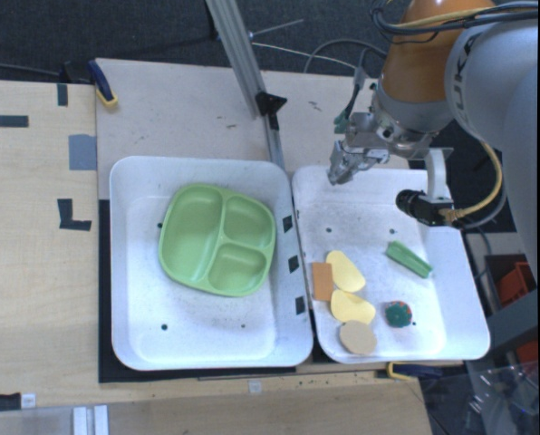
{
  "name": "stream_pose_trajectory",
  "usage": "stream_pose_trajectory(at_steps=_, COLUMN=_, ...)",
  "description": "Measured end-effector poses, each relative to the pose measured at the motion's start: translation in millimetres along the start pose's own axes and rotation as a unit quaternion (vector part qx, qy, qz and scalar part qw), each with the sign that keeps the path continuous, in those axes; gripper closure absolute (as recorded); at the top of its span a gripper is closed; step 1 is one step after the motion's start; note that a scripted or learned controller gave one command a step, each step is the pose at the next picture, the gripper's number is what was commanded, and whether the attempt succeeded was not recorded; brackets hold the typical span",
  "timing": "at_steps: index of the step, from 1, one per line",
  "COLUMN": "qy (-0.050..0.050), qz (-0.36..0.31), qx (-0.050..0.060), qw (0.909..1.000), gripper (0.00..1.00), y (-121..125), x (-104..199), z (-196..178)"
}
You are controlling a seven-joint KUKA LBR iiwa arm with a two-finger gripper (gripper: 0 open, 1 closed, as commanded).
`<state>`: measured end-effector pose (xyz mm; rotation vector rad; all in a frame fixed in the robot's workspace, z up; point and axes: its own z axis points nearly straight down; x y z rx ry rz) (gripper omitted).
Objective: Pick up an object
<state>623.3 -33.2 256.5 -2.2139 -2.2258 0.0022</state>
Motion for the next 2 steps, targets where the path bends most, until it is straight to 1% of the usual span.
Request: stream_pose_trajectory(at_steps=2, qy=0.0, qz=0.0, qx=0.001, qw=1.0, gripper=1.0, y=-51.4, x=93.9, z=-0.8)
